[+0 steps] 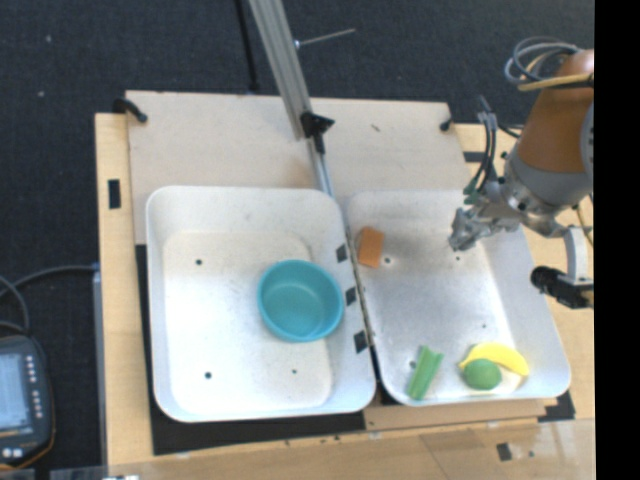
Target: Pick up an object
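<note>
My gripper (464, 236) hangs over the back right part of the right bin (520, 268), pointing down and left, with nothing seen between its fingers. An orange block (370, 247) lies at the right bin's back left, well to the left of the gripper. At that bin's front sit a green stick (424, 372), a green ball (482, 374) and a yellow banana-like piece (502, 357) touching the ball. A teal bowl (300, 300) stands upright in the left bin (200, 308), near its right side.
A slanted metal rail (285, 68) runs from the top of the view down to the gap between the bins. Cables and a black fitting (556, 283) hang by the right bin's right rim. Wooden bench (220, 138) surrounds both bins.
</note>
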Robot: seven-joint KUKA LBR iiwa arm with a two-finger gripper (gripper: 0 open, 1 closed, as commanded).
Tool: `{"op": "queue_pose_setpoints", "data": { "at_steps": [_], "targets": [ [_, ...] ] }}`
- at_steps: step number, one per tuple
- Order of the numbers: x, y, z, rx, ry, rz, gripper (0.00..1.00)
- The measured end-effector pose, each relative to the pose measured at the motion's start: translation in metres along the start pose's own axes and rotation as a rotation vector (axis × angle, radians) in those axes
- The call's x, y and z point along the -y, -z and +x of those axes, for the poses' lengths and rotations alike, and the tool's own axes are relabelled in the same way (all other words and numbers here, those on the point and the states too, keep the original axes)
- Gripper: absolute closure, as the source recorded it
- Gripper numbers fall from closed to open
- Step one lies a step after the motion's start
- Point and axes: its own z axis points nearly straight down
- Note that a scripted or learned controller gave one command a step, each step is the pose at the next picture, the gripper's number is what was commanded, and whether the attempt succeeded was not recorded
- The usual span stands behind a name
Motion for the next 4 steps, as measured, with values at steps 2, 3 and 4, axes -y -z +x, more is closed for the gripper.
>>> {"op": "queue_pose_setpoints", "data": {
  "at_steps": [2,3,4],
  "targets": [
    [-0.001,0.012,0.097,-0.003,0.004,-0.001,1.00],
    [0.000,0.005,0.147,-0.002,0.003,0.002,1.00],
    [0.009,0.003,0.196,-0.002,0.003,0.003,1.00]
  ]
}}
